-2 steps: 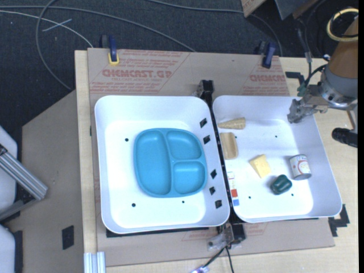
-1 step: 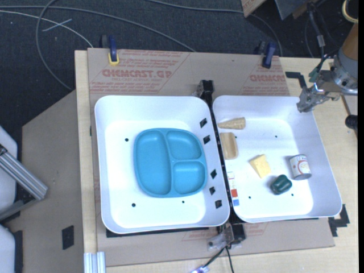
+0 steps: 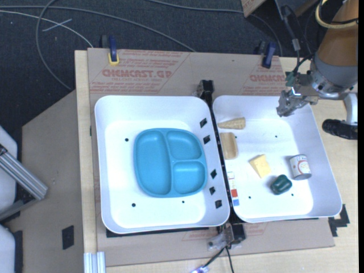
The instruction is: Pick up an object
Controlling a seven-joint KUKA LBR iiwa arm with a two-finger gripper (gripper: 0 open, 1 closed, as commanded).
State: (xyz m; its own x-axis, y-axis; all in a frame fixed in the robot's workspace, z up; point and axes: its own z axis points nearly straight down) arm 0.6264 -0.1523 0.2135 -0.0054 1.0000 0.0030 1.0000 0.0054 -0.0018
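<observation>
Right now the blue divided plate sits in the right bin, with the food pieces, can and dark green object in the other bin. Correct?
Not quite. The blue divided plate sits in the left bin, not the right. The rest holds: the camera view shows the food pieces, including the yellow wedge, the can and the dark green object together in the other bin.

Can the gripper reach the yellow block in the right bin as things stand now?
Probably yes. The gripper hangs over the right bin's upper edge, and the yellow block lies apart from its neighbours, uncovered from above.
</observation>
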